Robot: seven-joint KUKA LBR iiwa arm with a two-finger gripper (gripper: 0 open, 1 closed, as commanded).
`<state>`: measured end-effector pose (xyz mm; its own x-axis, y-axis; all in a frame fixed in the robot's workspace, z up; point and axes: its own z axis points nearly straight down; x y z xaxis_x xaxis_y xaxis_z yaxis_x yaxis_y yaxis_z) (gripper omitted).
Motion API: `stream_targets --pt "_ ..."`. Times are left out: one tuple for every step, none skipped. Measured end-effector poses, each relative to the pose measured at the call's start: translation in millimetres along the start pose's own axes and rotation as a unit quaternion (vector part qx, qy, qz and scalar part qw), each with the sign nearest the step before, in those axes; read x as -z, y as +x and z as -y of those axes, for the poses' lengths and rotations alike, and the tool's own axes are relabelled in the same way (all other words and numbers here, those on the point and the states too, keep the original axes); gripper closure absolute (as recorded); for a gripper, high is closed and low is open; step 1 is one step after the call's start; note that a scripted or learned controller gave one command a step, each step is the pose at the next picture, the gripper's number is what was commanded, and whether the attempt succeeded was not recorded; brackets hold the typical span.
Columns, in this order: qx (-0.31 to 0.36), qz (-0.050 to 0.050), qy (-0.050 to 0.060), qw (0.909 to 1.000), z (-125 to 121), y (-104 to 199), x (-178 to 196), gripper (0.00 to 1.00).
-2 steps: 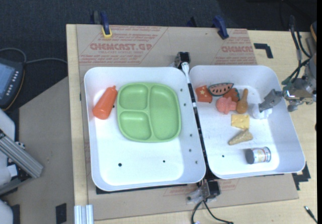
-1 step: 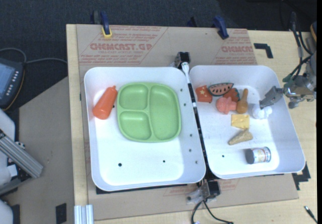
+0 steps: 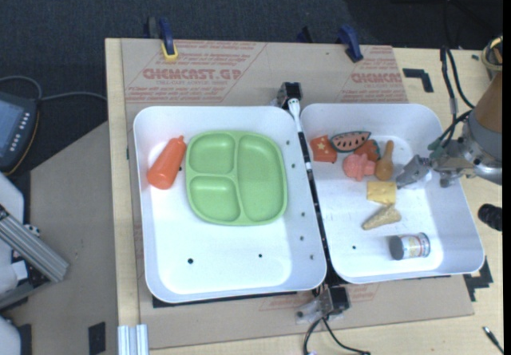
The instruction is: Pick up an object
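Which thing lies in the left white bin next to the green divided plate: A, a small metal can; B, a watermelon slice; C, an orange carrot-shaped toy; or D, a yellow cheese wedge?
C: the orange carrot-shaped toy lies just left of the green divided plate in the left white bin.

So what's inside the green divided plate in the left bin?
Nothing: all three compartments of the green divided plastic plate show bare. An orange carrot-shaped toy lies beside it on the left white bin. Whatever lies under the plate is covered.
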<state>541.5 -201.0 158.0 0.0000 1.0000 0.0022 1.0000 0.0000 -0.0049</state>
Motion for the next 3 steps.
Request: stream_targets --pt "0.000 0.000 0.000 1.0000 -2 -10 -52 0.00" --pt "0.001 -0.001 -0.003 1.0000 -5 -9 -70 0.00" --pt "0.001 0.001 -0.009 1.0000 -8 -9 -56 1.00"
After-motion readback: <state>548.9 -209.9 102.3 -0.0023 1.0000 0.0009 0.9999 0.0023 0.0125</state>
